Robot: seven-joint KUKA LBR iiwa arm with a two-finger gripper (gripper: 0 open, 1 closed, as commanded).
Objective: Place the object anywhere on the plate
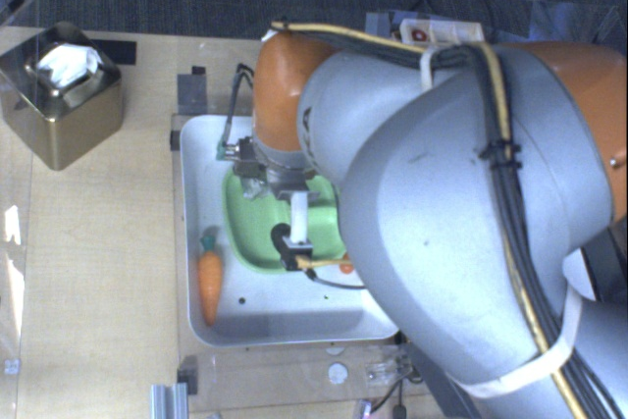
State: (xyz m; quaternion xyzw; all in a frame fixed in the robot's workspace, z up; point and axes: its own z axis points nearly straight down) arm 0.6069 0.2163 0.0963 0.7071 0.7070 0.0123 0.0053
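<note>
End effector (260, 183) hangs low over the back-left part of the round green plastic plate (247, 233), inside the shallow white bin (188, 211) on the left. Open or closed: cannot tell, since the grey arm with its orange band (285, 113) covers it from above. Nothing is seen gripped.

Left to right:
- An olive-tan box (64, 118) with something white crumpled in it sits on the pale wooden surface (108, 240), well apart from the bin. Ignore it.
- The orange toy carrot with a green top (209, 282) lies on the bin floor along the left wall, green end toward the back. It is just beside the plate's left rim, not on it.
- Then comes the plate, with the arm's bulk over everything to its right.

Judgement: the carrot looks like the task's object and is not yet picked.
- Shift left and toward the front.
- Set the closing direction across the carrot's narrow width and take it near the thick middle.
- Mind the bin wall; there is little room on that side.
- Lift clear of the plate rim before carrying right.
- Release low over the plate's centre so the carrot does not roll off.
</note>
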